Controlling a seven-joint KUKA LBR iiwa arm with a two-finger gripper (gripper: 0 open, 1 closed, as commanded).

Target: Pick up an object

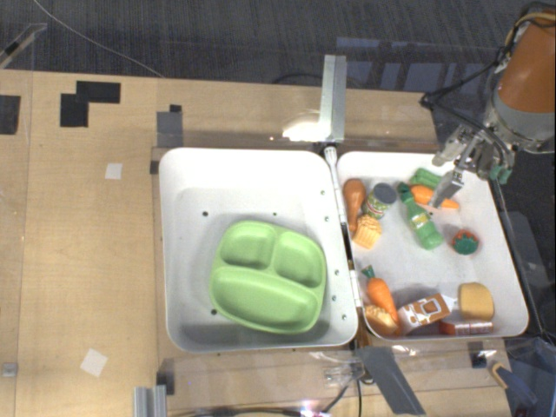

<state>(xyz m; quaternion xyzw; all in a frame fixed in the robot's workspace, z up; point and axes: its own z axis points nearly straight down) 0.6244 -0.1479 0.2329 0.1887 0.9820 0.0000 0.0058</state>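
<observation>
On the worktop (78, 259) we've got the left bin (187, 198) with a green divided plate (269, 276). Right bin (486, 259) holds toy food, and the claw (447, 185) hovers over a green bottle (423, 226), can't tell its grip.

Looks like a robotics lab: wooden worktop (78, 259) with black marker patches (87, 101), metal brackets (334, 98), loose cables (78, 33), grey carpet (217, 16).
</observation>
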